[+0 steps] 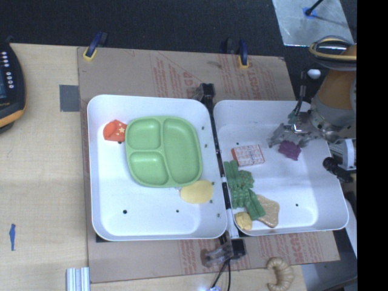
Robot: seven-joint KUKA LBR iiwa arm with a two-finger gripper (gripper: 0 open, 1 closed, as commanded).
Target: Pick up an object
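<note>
My gripper [293,135] hangs low over the far right part of the right bin [315,217], with the grey arm and its orange band [334,90] rising behind it. A small purple object [290,151] lies right beneath and in front of the gripper; I cannot tell whether they touch. Nothing visibly sits in the gripper. In the same bin lie a pink-and-white flat packet [247,155], a green leafy toy [241,187], a tan flat piece [267,211] and a small yellow piece [243,221].
The left bin [109,223] holds a green divided plate [163,150], a red object [114,130] and a pale yellow object [197,192]. A tan curled item [280,273] lies on the cardboard in front of the bins. A pendant [9,90] rests at far left.
</note>
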